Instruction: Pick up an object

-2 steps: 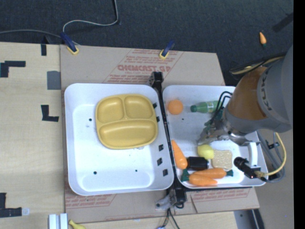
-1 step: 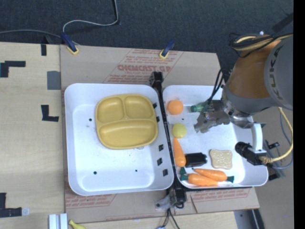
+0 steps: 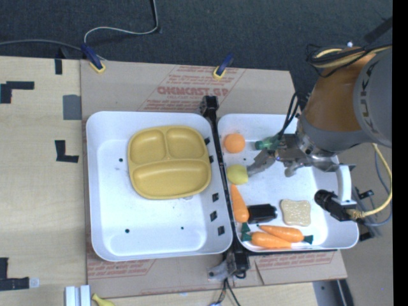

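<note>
Two white bins side by side on a cardboard sheet; left bin [image 3: 105,190] carries a yellow divided plate [image 3: 169,161], sitting toward its upper half; right bin [image 3: 331,238] carries the small food items.

Arm [image 3: 344,104] comes in from the right, grey with the orange band, bent over the right bin's upper part; gripper [image 3: 266,158] points leftward, low over the bin floor; its fingers [image 3: 258,166] look spread apart, with nothing seen between them; released, as far as I can make out.

Orange ball [image 3: 234,143] lies near the divider at the top of the right bin, just left of the gripper; yellow lemon-like piece [image 3: 237,174] below it, close by the finger ends, touching or not I cannot tell.

Lower down: one carrot [image 3: 238,203] running along the divider; a black block [image 3: 261,212] just beside it; a slice of bread [image 3: 296,212] to the right of the block; two more carrots [image 3: 277,235] lying across the bottom edge, green tip on the right end.

Blue and yellow clips [image 3: 95,61] hold the cardboard's top edge; a cable [image 3: 121,32] trails over the dark floor above.
</note>
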`<control>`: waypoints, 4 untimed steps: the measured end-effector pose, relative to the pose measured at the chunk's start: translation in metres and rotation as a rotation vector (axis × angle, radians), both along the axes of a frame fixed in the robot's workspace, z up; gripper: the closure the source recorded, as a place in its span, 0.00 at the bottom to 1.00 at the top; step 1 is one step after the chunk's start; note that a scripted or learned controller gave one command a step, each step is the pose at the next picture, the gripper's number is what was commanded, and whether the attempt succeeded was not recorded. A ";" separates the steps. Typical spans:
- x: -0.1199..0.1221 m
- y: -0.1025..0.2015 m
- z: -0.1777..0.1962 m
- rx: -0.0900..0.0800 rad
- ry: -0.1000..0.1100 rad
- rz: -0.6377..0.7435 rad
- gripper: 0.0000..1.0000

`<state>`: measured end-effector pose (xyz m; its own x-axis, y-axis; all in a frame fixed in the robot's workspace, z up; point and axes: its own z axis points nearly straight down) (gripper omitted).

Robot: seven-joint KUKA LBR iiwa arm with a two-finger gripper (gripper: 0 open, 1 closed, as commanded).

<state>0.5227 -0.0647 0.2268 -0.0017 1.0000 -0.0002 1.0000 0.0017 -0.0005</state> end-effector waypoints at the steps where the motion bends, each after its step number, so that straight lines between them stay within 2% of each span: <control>1: 0.036 -0.030 -0.128 0.001 0.005 -0.002 0.00; 2: 0.015 -0.030 -0.140 -0.003 -0.008 -0.001 0.00; 3: 0.015 -0.031 -0.131 -0.004 -0.007 -0.002 1.00; 4: 0.015 -0.031 -0.131 -0.004 -0.007 -0.002 0.00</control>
<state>0.5374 -0.0953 0.0961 0.0001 1.0000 -0.0041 1.0000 -0.0001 0.0062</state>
